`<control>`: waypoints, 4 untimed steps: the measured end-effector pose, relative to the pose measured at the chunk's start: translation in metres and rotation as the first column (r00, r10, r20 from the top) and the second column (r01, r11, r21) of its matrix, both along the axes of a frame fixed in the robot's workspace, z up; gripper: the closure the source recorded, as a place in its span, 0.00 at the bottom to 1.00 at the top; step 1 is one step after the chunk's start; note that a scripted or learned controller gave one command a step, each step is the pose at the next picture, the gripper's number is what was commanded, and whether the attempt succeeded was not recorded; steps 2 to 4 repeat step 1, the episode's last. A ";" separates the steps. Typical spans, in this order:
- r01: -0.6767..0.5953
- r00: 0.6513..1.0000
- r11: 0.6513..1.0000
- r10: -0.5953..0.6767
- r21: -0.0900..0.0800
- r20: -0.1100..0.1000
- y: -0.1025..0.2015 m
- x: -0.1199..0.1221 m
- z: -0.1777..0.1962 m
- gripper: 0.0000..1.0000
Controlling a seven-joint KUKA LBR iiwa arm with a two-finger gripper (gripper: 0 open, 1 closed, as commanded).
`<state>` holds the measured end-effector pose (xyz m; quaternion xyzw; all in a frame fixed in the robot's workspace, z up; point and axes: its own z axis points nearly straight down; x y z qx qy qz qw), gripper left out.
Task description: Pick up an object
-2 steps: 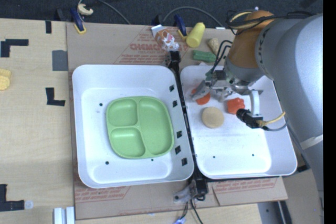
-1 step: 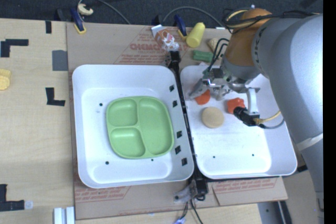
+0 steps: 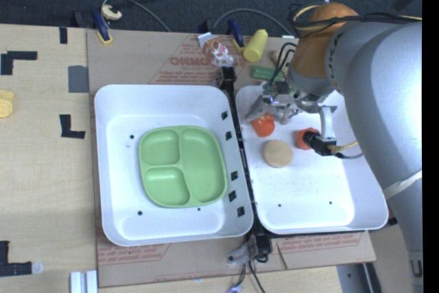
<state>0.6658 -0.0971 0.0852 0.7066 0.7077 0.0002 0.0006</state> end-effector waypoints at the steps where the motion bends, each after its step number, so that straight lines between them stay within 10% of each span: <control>1: -0.001 1.000 1.000 0.001 0.000 0.000 0.000 0.000 0.010 1.00; 4: -0.001 1.000 1.000 0.001 0.000 0.000 0.000 0.000 0.010 1.00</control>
